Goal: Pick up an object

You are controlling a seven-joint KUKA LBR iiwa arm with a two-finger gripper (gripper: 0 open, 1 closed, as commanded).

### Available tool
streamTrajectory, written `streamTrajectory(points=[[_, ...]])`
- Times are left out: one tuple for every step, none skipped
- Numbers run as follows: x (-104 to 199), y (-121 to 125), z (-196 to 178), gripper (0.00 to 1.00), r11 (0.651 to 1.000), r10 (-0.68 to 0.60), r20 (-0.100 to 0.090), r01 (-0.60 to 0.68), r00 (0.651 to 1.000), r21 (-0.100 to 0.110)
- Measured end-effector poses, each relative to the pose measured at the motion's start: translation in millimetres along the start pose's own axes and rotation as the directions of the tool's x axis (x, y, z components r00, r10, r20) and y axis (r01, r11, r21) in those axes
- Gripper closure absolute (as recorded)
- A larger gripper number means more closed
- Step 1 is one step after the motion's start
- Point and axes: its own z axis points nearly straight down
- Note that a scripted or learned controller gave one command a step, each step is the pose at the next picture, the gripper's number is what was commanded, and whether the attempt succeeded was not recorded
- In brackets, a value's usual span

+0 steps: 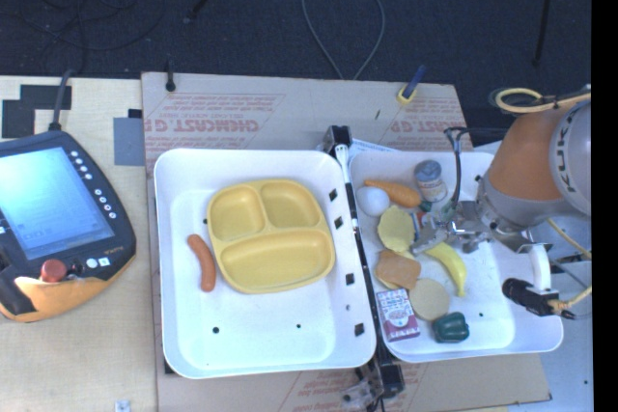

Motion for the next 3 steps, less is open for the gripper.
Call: streamTrajectory(points=[[-0.8,0.2,-6.6,1.0,1.0,0.006,-0.004,-0.006,1.0,0.004],[69.9,17.9,-1.7,1.0,1.0,-0.001,0.002,0.001,1.0,0.004],[139.5,56.9,-97.4,1.0,1.0,-0.002,0.003,0.002,1.0,0.002]])
